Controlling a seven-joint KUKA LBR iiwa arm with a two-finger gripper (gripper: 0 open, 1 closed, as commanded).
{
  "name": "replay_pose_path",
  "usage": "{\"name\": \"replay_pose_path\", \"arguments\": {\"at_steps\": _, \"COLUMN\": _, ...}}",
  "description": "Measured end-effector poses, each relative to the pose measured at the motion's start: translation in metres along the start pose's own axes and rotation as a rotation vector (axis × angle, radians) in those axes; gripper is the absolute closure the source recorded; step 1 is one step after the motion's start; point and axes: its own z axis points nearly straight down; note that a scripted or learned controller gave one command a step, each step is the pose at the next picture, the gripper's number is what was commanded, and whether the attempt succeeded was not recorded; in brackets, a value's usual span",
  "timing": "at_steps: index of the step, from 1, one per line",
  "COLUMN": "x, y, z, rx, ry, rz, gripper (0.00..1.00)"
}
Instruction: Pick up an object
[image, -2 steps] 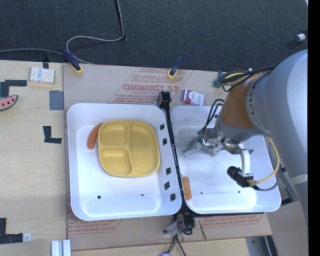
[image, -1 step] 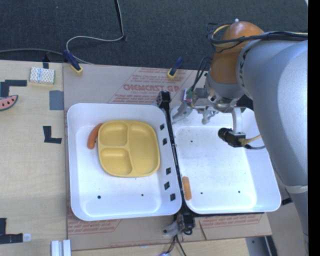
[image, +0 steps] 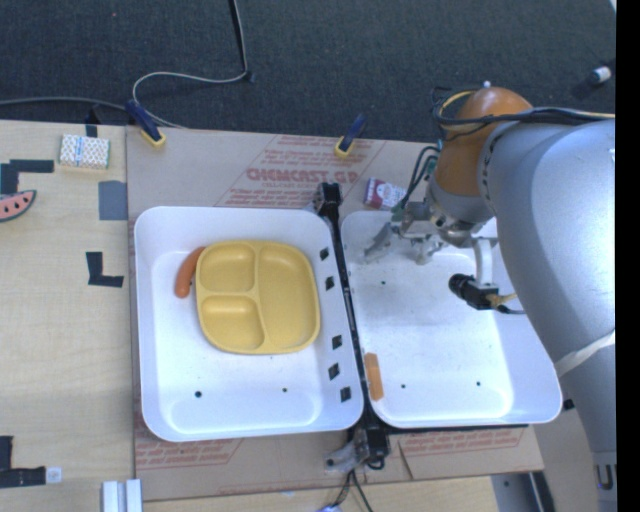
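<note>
The grey arm with the orange band (image: 478, 140) reaches in over the right-hand shallow white bin (image: 450, 395), its metal two-finger claw (image: 400, 238) hanging above that bin's far left part. Whether the claw is spread or closed I cannot tell from this slant; nothing can be seen held in it. The step in hand looks like the approach, with no grasp made yet.

Candidates for picking are few. In the right bin, one small orange carrot-like piece (image: 373, 375) lies against the near left wall, well apart from the claw. In the left-hand shallow white bin (image: 240, 415) sits one yellow plastic divided plate (image: 258, 296) with three compartments, and touching its left rim lies one orange-red sausage-shaped toy (image: 185, 272).

The nearest thing is the orange piece in the right bin. My judgement is that the next move calls for the claw to travel toward the near left corner of that bin, turn so it straddles the piece across its short side, and come down close to the wall without striking it. The wall leaves little room there, so a miss seems likely.

Counted: two bins, one plate, one sausage toy, one orange piece, one arm, all on the light wooden table (image: 60, 320)
</note>
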Motion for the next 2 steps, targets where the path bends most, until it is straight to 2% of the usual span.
{"name": "replay_pose_path", "arguments": {"at_steps": 1, "x": 0.0, "y": 0.0, "z": -0.01, "rx": 0.001, "ry": -0.002, "rz": -0.002, "gripper": 1.0}}
{"name": "replay_pose_path", "arguments": {"at_steps": 2, "x": 0.012, "y": -0.094, "z": -0.001, "rx": 0.002, "ry": 0.003, "rz": -0.001, "gripper": 1.0}}
